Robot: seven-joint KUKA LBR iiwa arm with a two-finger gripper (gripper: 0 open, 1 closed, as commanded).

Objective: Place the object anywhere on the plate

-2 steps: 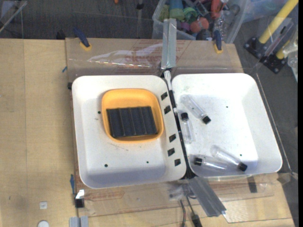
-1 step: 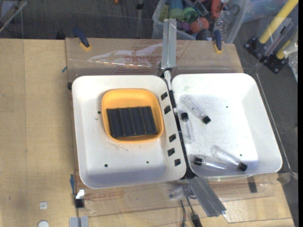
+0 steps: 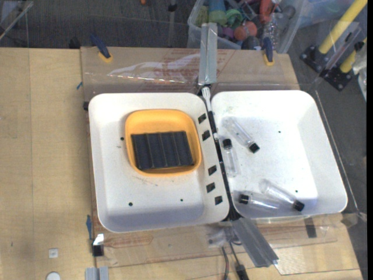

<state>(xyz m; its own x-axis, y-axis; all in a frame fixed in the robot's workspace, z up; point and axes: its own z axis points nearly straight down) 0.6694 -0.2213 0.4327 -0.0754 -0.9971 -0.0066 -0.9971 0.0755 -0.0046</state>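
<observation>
A wooden tabletop (image 3: 41, 156) carries two shallow white bins side by side. Nearest the camera, at about five o'clock in the right bin (image 3: 303, 133), lie two clear plastic tubes with black caps: one (image 3: 255, 200) with its cap towards nine o'clock, beside the divider, and another (image 3: 281, 195) with its cap towards four o'clock; their clear ends look to touch or overlap. Further up, close to the divider, a third clear tube (image 3: 229, 156) lies with its long axis running roughly twelve to six, black cap at the twelve o'clock end. Just beyond it, a fourth clear tube (image 3: 240, 135) slants from ten towards four o'clock, its black cap at the lower end.

In the left bin (image 3: 108, 179) sits the orange rounded-square plate (image 3: 163, 119), a dark ribbed rectangular pad (image 3: 162, 150) already lying across its centre.

Beyond the bins, a clear tub of coloured toys (image 3: 245, 10) stands at the tabletop's far edge.

The arm and its claw are out of frame, so whether the claw is wide, narrow or holding anything cannot be told. The relation that likely governs the next move: the plate lies at nine o'clock from every tube, across the divider, and the two tubes by the divider have the shortest carry. Which tube is meant cannot be told.
</observation>
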